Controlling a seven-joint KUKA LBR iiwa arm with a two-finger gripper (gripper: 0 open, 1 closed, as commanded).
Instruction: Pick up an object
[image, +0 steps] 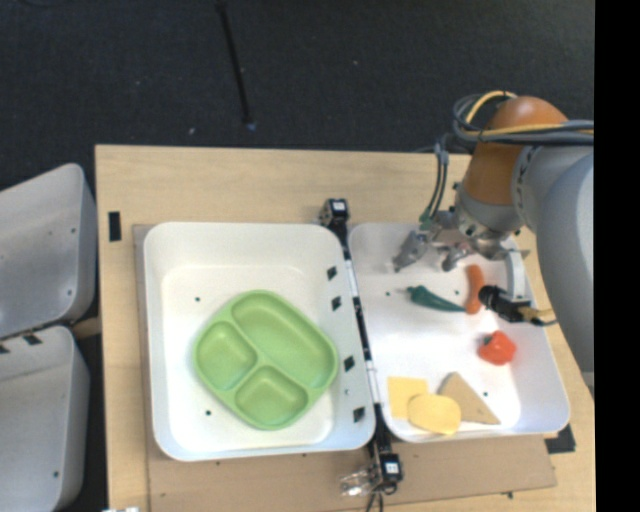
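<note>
Dark green utensil (432, 297) is seen lying flat in the right bin (540, 400), just below the gripper (432, 250) at about six o'clock, apart from the spread, unloaded fingers (408, 250). An orange carrot piece (474, 288) is found at four o'clock from the gripper. No readable writing or brand is made out.

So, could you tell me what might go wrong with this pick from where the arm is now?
1. The hand sits near the right bin's back wall, so it might clip the rim.
2. The dark green piece and the orange stick lie close together; a grasp could nudge one away.
3. Both look thin and flat, so the hand may close on nothing.
</note>
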